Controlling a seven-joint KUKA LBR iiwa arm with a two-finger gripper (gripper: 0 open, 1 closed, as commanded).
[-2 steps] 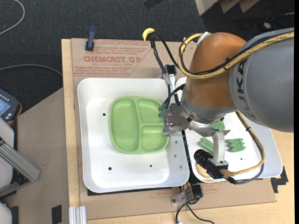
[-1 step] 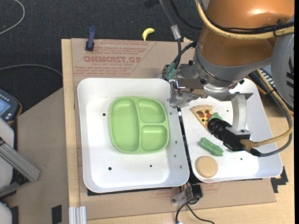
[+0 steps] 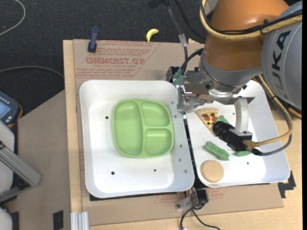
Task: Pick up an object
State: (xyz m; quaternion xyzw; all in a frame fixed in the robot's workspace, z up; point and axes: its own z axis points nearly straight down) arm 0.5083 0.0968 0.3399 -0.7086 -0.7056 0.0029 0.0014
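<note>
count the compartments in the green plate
3, none hidden: the green plate has one large compartment along its left, a smaller back-right compartment and a smaller front-right compartment.

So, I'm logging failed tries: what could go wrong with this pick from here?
The pizza slice lies flat in the right bin, so a grasp may slip off it. The green pod and round biscuit lie close together, so reaching for one could nudge the other.
</note>
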